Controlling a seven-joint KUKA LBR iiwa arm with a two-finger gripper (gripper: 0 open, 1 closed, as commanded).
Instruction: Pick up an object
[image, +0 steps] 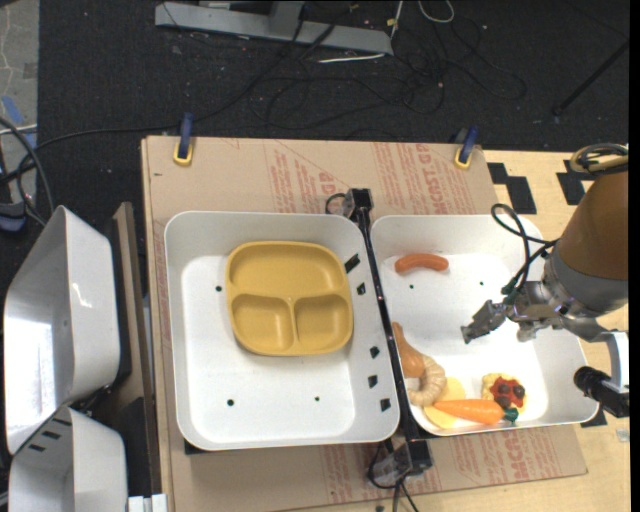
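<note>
In the camera view, the gripper (484, 322) hangs over the bare middle of the right bin (455, 300), and I cannot tell if it is open or closed, but nothing is seen in it. The toy food lies apart from it: a sausage (421, 263) near the far wall, and a carrot (468, 409), a shrimp (424, 380) and a small pizza piece (503, 390) bunched in the near corner. If it goes straight down it may grab nothing, and in that crowded corner it could bump one toy, push another away, or hit the bin wall; the yellow plate (290, 297) in the left bin (200, 300) is far off.
</note>
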